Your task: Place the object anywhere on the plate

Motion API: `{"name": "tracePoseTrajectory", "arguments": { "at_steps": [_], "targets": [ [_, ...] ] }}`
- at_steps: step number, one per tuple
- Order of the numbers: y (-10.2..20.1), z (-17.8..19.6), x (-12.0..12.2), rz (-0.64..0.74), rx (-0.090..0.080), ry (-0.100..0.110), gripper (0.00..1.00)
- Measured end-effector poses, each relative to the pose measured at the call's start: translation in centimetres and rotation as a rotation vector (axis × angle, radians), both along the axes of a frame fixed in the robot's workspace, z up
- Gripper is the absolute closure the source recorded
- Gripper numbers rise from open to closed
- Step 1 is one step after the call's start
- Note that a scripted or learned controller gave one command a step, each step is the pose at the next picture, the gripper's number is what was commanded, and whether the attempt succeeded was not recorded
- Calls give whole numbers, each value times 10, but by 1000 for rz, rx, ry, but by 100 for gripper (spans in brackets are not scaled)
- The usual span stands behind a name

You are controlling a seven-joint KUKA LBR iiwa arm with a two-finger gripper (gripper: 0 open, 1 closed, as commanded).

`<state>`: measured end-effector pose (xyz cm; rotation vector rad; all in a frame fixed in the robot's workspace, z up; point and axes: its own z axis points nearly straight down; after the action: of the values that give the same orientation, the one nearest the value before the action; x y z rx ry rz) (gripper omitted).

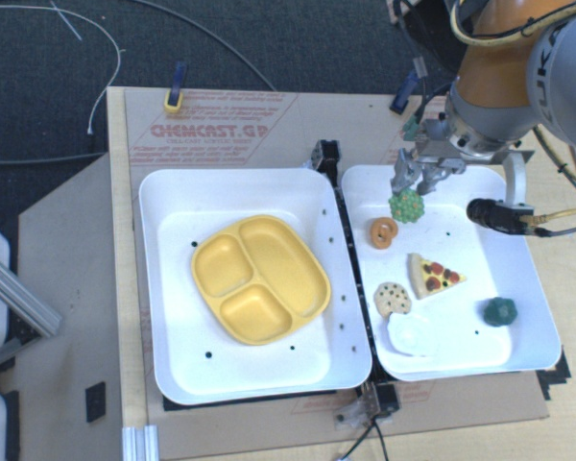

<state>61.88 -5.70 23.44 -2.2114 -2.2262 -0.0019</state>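
Tool [410,182] above right bin [528,353], fingers clamped on green broccoli [406,206]; yellow plate [259,279] in left bin.

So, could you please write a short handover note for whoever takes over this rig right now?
End effector: low over the far end of the right bin, right at the broccoli; a grasp can't be confirmed.
Things: donut, pizza slice, cookie and a dark green piece lie in the right bin. The yellow plate sits in the left bin, nothing on it.
Done: nothing placed.
Left: secure an object, carry it across, set it on the plate.
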Motion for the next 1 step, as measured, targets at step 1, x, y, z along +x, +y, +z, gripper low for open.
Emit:
{"name": "tracePoseTrajectory", "arguments": {
  "at_steps": [1],
  "targets": [
    [44, 4, -14, -1, 0, 1, 100]
  ]
}}
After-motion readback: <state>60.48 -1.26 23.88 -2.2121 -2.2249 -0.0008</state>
